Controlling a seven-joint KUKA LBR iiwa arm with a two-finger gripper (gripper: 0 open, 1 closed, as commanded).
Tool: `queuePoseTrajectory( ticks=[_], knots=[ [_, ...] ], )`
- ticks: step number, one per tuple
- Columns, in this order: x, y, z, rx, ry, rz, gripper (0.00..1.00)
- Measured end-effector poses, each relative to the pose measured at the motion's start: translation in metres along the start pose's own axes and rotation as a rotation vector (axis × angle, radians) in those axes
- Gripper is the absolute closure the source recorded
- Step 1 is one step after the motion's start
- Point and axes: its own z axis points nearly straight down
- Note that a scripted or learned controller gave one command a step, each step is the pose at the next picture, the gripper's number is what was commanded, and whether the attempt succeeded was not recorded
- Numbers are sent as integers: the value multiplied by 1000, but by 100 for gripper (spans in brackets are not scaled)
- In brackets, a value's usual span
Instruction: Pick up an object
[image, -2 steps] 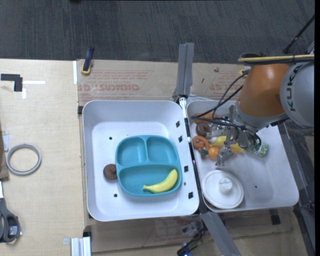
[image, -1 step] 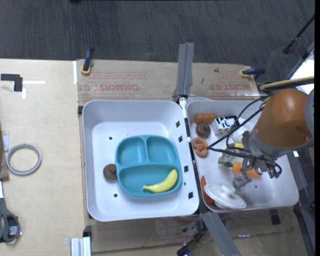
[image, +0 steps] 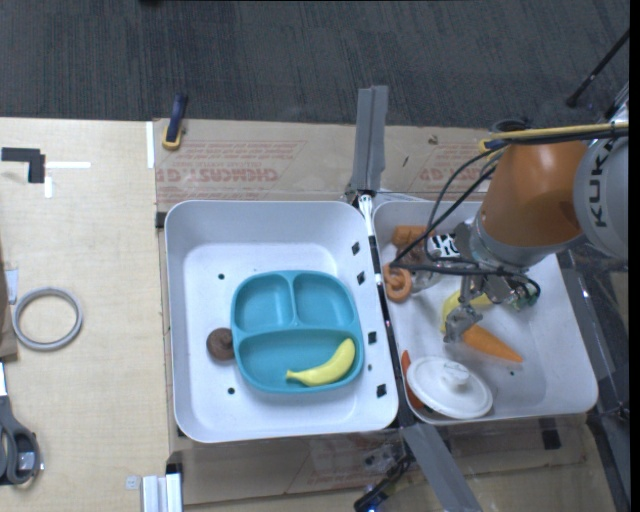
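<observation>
Far left of the gripper (image: 462, 325), in the other bin, a banana (image: 325, 366) lies in a blue divided tray (image: 296, 330). Just left sits an orange ring (image: 398, 284). The gripper hangs low, whether open or closed I cannot tell. Touching its right, a toy carrot (image: 492, 345): probably light, stiff, slick; grip mid-body. The white bin (image: 560, 395) is cramped by a white lid (image: 452, 388)

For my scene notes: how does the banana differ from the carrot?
The banana is yellow and curved; the carrot is orange and straight, tapering to a point. The banana lies in the blue tray in the left bin; the carrot lies on the right bin floor, beside the gripper. Both lie flat.
</observation>
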Motion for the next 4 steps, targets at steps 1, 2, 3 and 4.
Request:
queuePoseTrajectory(
  ticks=[1,2,3,4],
  knots=[
    [42,-5,0,0,2,123,0],
    [40,-5,-10,2,-3,120,100],
    [91,-79,-37,-1,1,-205,100],
    [91,-79,-36,-1,1,-206,0]
  ],
)
